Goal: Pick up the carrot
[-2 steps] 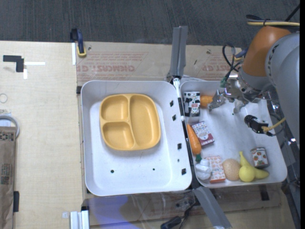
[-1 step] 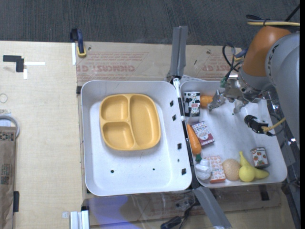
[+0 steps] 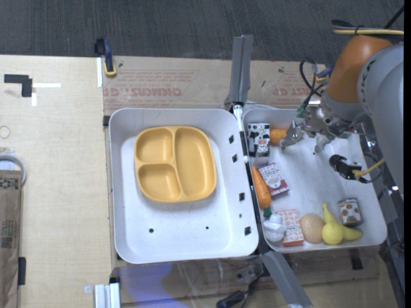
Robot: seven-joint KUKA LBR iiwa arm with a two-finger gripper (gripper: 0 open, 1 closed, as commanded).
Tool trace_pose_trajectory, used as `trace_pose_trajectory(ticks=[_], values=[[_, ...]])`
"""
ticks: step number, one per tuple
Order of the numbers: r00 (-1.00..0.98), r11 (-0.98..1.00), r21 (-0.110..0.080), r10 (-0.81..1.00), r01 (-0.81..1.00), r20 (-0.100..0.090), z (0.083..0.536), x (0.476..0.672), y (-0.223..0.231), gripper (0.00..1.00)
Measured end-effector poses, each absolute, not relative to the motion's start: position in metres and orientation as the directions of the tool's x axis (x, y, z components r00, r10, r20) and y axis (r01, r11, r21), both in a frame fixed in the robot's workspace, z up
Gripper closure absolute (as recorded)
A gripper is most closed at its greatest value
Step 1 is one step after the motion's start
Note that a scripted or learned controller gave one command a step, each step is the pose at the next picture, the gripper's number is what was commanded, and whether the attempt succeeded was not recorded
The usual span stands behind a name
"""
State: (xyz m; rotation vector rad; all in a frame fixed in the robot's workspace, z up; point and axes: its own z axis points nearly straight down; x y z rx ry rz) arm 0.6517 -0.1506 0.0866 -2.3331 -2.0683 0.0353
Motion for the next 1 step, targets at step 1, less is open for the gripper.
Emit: trace_pose_trajectory(ticks=[1], values=[[0.12,-0.12,-0.033,0.993,0.992,-0.001,0.0865,0.6517,-0.1506,0.0]])
